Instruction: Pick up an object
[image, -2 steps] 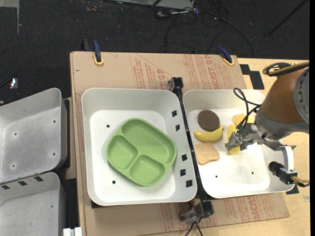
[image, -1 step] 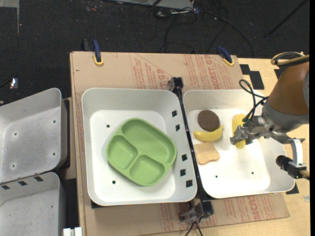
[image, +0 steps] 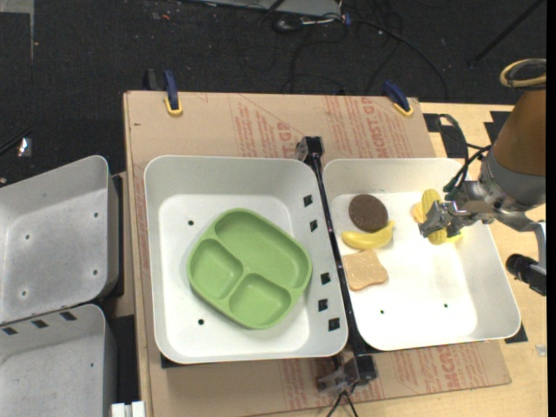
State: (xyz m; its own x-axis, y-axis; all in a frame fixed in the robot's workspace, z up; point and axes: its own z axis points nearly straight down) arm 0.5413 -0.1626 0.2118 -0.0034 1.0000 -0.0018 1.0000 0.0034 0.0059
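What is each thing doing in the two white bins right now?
Green plate: lying flat in the left bin, nothing on it.
Brown cookie: flat in the right bin.
Banana: lying beside the cookie.
Toast: lying flat.
Yellow toy: under the gripper.

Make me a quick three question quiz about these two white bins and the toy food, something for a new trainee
1. True or false: the green three-compartment plastic plate lies in the left white bin.
2. Which item touches the yellow toy banana from above?
A. the round dark brown toy cookie
B. the tan toy bread slice
3. Fill in: the arm's hand is over a ____ coloured object in the right white bin.

Key: 1 true; 2 A; 3 yellow.
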